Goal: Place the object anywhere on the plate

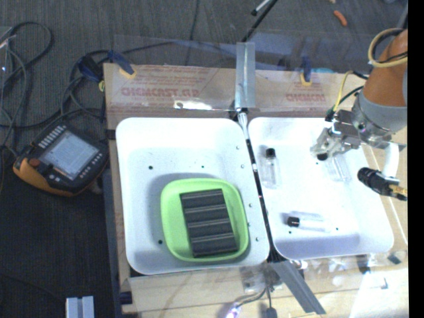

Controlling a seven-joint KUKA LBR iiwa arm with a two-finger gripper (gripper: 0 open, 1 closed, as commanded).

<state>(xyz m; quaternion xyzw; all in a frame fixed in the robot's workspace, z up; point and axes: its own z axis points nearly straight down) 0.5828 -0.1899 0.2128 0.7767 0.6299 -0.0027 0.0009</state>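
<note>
The dark ridged block (209,222) lay on the green plate (171,234). Well right of the plate, the gripper (331,152) hung; its opening I cannot tell.

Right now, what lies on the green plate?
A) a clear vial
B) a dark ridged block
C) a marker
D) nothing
B: a dark ridged block rests on the green plate in the left bin, while two clear vials lie in the right bin.
</note>
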